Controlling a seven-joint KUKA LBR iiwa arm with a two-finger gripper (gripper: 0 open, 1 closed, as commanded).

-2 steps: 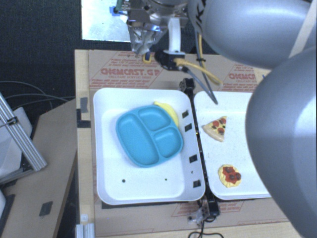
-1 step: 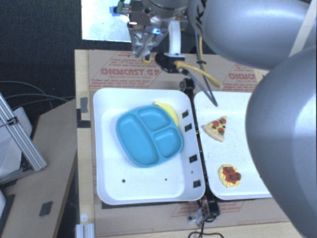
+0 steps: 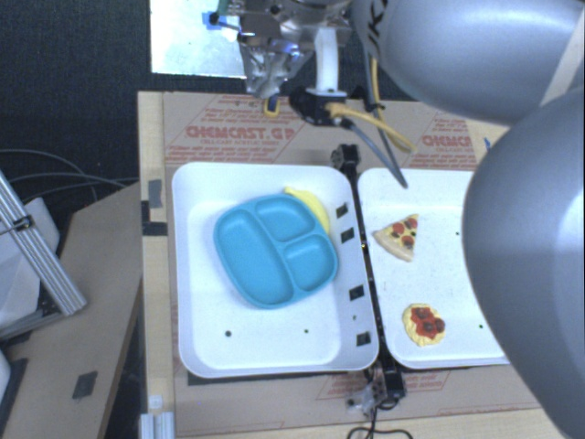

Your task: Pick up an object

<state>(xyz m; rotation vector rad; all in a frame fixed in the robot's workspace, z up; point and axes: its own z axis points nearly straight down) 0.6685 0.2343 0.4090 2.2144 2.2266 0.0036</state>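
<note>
A robotics lab: an industrial arm (image 3: 475, 53) over white bins (image 3: 196, 337), aluminium framing (image 3: 37, 254), loose cables (image 3: 55, 186).

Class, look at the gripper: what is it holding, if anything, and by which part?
Nothing shows between the fingers of the gripper; it hangs beyond the bins, apart from the blue tray.

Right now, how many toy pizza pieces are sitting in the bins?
2, both in the right white bin: a triangular toy pizza slice toward its far end, and a round toy pizza piece nearer the camera. The grey arm covers part of that bin, so more may be hidden.
</note>
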